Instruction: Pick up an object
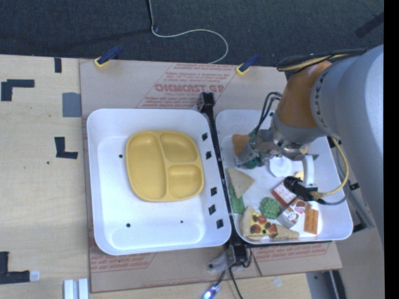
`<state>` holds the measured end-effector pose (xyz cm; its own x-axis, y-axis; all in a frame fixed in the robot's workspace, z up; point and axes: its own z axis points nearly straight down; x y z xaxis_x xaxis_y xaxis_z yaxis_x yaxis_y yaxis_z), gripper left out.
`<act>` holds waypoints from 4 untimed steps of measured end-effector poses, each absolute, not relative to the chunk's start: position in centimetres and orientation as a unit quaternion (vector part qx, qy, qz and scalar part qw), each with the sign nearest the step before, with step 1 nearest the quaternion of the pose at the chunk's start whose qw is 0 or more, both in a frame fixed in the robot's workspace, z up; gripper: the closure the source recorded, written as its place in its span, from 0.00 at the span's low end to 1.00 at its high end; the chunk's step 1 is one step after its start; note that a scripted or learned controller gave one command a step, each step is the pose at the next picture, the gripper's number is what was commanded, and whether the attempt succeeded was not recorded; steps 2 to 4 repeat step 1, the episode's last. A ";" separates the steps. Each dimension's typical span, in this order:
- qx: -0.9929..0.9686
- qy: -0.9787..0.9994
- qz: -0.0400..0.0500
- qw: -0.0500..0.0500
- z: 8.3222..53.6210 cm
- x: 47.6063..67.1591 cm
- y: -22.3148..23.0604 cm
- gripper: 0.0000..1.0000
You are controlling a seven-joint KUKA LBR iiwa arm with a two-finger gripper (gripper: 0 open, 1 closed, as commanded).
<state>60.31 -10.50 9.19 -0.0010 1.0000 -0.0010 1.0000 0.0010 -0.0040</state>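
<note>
Pizza slice toy (260,225) sat at the near edge of the right bin (340,229), closest to me, with a pale wedge of something beside it. Right of it I saw a small red-and-white packet (293,215) and an orange-and-white one (311,220), touching or nearly so. A green broccoli-like piece (270,206) lay just behind the pizza slice. A tan wedge, maybe cheese or a sandwich half (240,180), lay near the bin's left wall, green strip (237,202) below it.

My arm reached in from the right, orange band (298,101) above the wrist. Gripper (254,153) was down in the far-left part of the right bin, over a teal piece (249,162) and next to an orange-brown chunk (240,143). I couldn't tell how its hand stood or whether it had anything; the wrist blocked that. A white round item (278,165) sat just right of the gripper.

Left bin (106,217) held a yellow divided plate (165,165), flat, three compartments, roughly centred.
</note>
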 end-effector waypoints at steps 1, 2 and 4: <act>-0.705 -0.709 0.000 0.001 18.7 55.8 -5.2 1.00; -0.705 -0.709 0.000 0.001 18.7 55.8 -5.2 1.00; -0.705 -0.709 0.000 0.001 18.7 55.8 -5.2 1.00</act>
